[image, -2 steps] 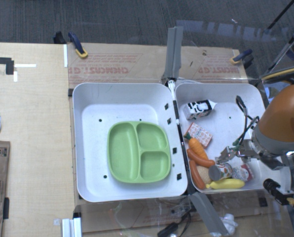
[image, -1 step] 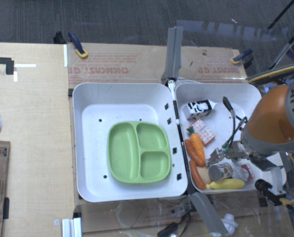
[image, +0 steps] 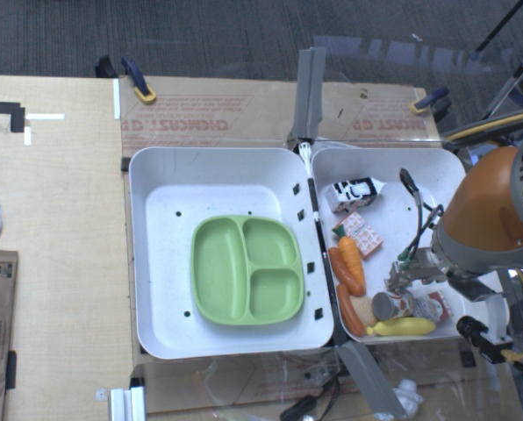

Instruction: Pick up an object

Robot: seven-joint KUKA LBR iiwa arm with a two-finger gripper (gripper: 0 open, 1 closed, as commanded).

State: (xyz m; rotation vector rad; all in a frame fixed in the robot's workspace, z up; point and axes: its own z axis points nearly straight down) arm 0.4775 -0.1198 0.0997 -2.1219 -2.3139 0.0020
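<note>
The arm's two-finger gripper (image: pixel 405 281) is reaching into the right white bin (image: pixel 437 160) near its front edge, over a yellow plastic banana (image: pixel 405 326); its grip cannot be told.

One fixed overhead cam, slanted down on both bins (image: pixel 147 235) (mid-range).

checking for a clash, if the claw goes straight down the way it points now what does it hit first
Most likely the small grey cylinder in the right bin, beside the yellow banana. The claw hangs just above them, though depth is hard to judge from this slant.
</note>
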